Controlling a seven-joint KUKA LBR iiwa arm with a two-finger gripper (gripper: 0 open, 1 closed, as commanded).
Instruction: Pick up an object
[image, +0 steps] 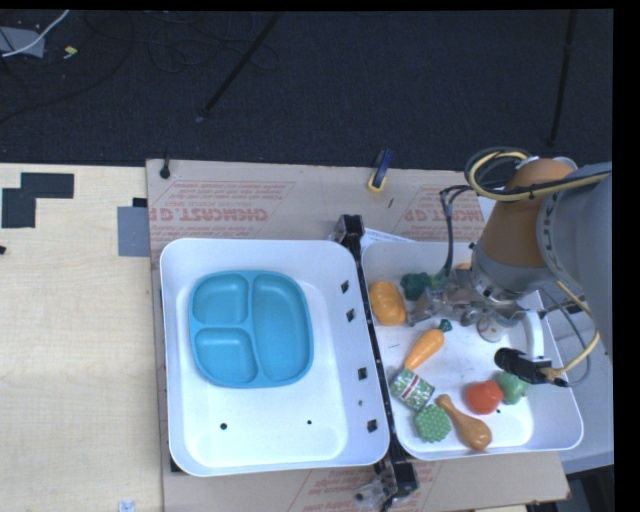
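Observation:
The right bin (560, 425) holds several toy foods. A yellow-orange rounded piece (387, 302) lies at its upper left, with a dark green piece (415, 286) just to its right. An orange carrot (424, 348) lies slanted in the middle. Below it are a green, red and white packet (411, 388), a round green piece (432, 424) and a tan drumstick (466, 423). A red tomato (483, 396) with a green piece (513, 387) beside it sits at the lower right. My gripper (452, 300) hangs low over the bin's upper middle, just right of the dark green piece and above the carrot.
The left bin (190, 440) holds a blue divided plate (250, 328). A black divider with clips (365, 340) runs between the bins. The arm comes in from the right over the right bin's upper right corner. A blue and yellow clamp (380, 170) sits at the bench's far edge.

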